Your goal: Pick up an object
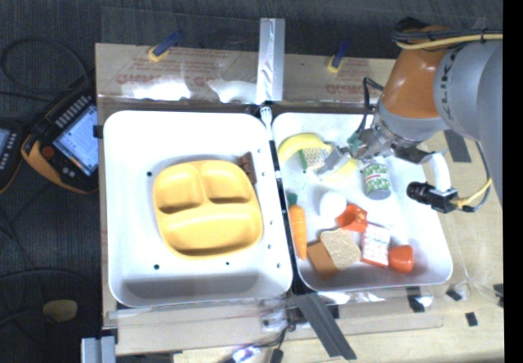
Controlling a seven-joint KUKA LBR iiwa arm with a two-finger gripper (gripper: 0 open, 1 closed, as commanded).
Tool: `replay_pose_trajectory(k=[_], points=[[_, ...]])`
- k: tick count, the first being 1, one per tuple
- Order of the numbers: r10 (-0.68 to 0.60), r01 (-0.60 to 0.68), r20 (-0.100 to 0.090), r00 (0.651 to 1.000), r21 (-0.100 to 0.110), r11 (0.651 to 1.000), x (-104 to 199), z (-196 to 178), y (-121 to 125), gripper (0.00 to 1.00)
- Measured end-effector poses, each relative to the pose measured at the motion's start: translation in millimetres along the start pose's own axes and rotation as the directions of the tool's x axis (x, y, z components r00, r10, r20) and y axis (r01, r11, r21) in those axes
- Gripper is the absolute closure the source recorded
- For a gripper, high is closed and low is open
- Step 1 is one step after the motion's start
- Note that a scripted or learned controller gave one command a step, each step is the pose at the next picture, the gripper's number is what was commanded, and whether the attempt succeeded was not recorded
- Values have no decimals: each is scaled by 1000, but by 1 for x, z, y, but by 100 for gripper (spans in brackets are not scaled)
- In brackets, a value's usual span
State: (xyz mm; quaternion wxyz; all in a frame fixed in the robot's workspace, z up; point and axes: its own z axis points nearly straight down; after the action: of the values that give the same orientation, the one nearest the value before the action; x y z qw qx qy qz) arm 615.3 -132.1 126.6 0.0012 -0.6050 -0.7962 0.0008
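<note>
1. Step in hand, as I judge it: approach and descent into the right bin. The arm reaches in from the right and the pincer sits low over that bin's upper part, among the toy foods.
2. Pincer state: cannot tell. The tip is small and blurred against the objects beneath it, and nothing can be confirmed as gripped.
3. Candidate objects near the tip: a yellow banana just to its left, a small green-and-white packet touching the banana's lower edge, and a white can with a green label just below and to the right.
4. Objects further down the same bin: an orange carrot along the left wall, a slice of bread, a red-and-white carton, and small orange-red pieces at the lower right.
5. Next move, by my estimate: settle on one target, likely the banana or the packet, centre over it, close, then lift straight up. Crowding is the risk, since neighbours lie touching.
6. Left bin holds a yellow compartment tray, lying flat.
7. Surface: both bins sit side by side on a pale desk; clear plastic sheeting is clipped along the back.
8. Room: dark carpet surrounds the desk; an orange-edged handheld pendant with cables lies on the floor at left.
</note>
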Motion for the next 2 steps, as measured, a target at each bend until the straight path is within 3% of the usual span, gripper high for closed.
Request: replay_pose_trajectory(k=[1, 2], points=[[82, -82, 1, 997, -14, 997, -26, 32, 48, 0], [71, -71, 2, 997, -1, 997, -43, -4, -43, 0]])
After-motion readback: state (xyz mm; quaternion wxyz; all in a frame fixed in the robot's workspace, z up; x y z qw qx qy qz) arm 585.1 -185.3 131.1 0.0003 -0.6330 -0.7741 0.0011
